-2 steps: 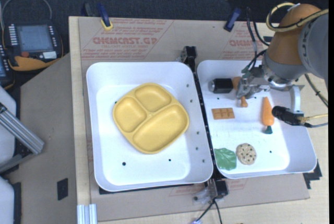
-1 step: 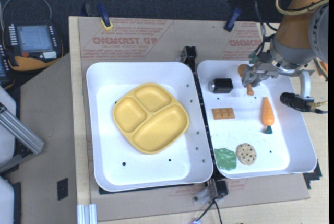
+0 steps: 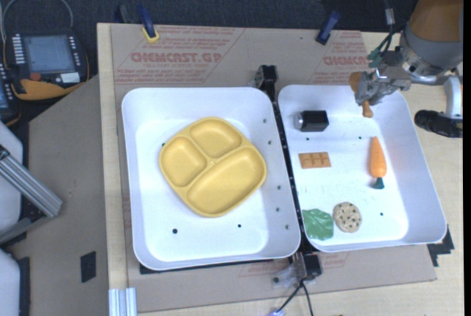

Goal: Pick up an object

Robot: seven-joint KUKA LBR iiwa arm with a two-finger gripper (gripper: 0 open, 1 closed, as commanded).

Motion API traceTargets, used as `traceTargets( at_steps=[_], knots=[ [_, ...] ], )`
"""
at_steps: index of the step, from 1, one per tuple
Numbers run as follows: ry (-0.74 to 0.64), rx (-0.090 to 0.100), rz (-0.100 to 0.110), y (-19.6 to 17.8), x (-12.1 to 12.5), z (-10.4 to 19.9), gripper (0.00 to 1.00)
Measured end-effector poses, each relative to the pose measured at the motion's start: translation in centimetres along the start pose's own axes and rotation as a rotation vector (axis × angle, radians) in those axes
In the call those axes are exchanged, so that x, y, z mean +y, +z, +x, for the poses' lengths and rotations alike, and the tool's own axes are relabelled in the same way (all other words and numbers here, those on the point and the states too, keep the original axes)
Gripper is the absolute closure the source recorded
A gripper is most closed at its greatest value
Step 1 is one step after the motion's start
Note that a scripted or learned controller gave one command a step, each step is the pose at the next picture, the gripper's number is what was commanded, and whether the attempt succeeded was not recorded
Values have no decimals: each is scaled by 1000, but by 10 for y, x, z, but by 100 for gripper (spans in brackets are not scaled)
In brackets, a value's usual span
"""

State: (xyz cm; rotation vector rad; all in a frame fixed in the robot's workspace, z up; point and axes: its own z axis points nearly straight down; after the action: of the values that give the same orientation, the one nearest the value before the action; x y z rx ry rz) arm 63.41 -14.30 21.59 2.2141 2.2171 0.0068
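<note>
My gripper [image 3: 366, 102] hangs over the far right part of the right bin [image 3: 419, 160], reaching in from the upper right. A black block [image 3: 313, 120] lies to its left, near the bin's far left corner. An orange carrot [image 3: 377, 158] with a green tip lies just below the gripper, apart from it. A flat orange cracker [image 3: 315, 160] sits mid-left. A chocolate-chip cookie [image 3: 346, 216] and a green leaf [image 3: 318, 223] lie side by side at the near edge.
The left bin [image 3: 147, 130] holds a yellow divided plate [image 3: 213, 166] in its middle. A black clamp [image 3: 266, 76] sits at the far end of the seam between the bins. A control pendant [image 3: 45, 60] lies off the bench at far left.
</note>
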Motion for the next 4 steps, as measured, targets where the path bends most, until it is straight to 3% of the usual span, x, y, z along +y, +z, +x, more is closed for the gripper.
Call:
traceTargets(
  at_steps=[1,3,4],
  knots=[
    [0,1,7,6,0,0,100],
    [-5,6,12,20,10,107,100],
    [-6,5,6,9,22,168,100]
  ],
)
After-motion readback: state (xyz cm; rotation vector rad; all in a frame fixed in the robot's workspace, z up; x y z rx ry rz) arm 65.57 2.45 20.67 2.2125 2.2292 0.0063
